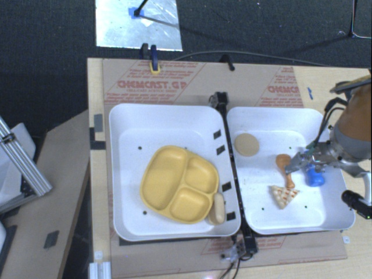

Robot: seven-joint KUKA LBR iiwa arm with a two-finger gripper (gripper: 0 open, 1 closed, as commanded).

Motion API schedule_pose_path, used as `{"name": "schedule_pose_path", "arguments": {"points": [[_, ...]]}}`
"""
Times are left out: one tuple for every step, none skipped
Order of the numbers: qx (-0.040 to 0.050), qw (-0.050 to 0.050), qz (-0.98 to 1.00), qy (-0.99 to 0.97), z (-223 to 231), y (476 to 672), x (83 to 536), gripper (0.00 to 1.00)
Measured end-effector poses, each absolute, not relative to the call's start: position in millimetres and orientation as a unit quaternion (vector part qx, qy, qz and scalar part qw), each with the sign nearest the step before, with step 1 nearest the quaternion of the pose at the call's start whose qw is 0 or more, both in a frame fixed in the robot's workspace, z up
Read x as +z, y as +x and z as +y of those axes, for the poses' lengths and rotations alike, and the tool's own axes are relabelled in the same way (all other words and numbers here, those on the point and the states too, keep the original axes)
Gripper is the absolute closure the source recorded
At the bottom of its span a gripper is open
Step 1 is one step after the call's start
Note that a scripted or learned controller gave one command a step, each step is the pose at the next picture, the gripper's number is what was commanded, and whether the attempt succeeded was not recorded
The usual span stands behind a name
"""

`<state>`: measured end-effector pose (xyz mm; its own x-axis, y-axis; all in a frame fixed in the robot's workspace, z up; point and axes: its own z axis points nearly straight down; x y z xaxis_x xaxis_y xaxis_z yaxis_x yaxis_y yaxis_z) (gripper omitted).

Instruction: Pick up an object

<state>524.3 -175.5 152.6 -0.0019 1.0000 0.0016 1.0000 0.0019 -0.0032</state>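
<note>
The gripper (307, 160) hangs low over the right bin (290, 221), reaching in from the right edge of the camera view, with the orange band of the arm (354, 124) just behind it. Whether it is spread or pressed together cannot be told from this angle; nothing can be seen held in it.

Right under its tip, slightly toward the near side, lies a small blue object (314, 178), touching or nearly touching the metal. Just to the left of the tip rests an orange-brown wooden spoon-like piece (285, 167), its rounded end closest to the gripper. Below that, near the gripper, sits a tan and white wedge (283, 195) that looks like a toy pizza slice. Farther left and toward the back of the same bin is a flat tan disc (246, 145).

Well apart, in the left bin (133, 127), a yellow divided plate (179, 183) lies flat, with a small beige oblong piece (217, 208) touching its near right edge.
</note>
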Motion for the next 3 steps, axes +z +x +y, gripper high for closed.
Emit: {"name": "schedule_pose_path", "arguments": {"points": [[0.0003,0.001,-0.708,-0.707,-168.8,524.6,108.9,0.0],[-0.0008,-0.002,-0.708,-0.707,-169.9,526.3,122.0,1.0],[-0.0021,-0.004,-0.709,-0.705,-166.1,529.6,185.7,1.0]]}}
